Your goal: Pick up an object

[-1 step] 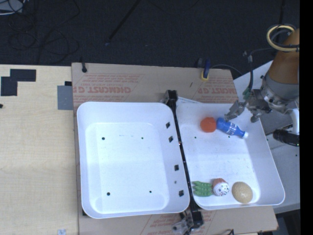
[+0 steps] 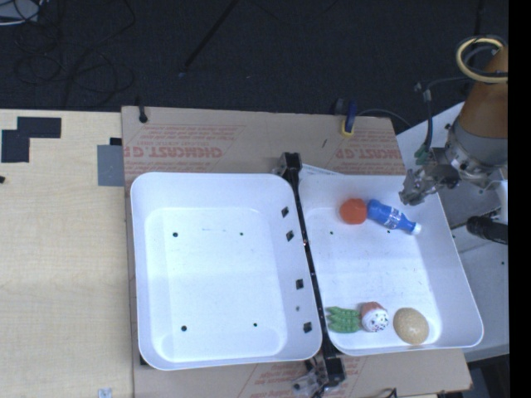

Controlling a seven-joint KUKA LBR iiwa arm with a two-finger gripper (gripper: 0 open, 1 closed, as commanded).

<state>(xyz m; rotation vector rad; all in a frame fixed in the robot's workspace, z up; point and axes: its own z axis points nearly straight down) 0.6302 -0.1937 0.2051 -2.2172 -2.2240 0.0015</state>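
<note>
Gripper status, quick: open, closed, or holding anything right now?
Gripper: cannot be told whether open or closed. Nothing seen between its fingers; it sits at the right bin's far right rim, above the blue bottle.

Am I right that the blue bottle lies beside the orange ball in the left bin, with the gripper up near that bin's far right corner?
Not quite: the bin is wrong. The camera view shows the blue bottle beside the orange ball in the right bin, not the left one. The rest holds: the gripper is near that bin's far right corner.
</note>
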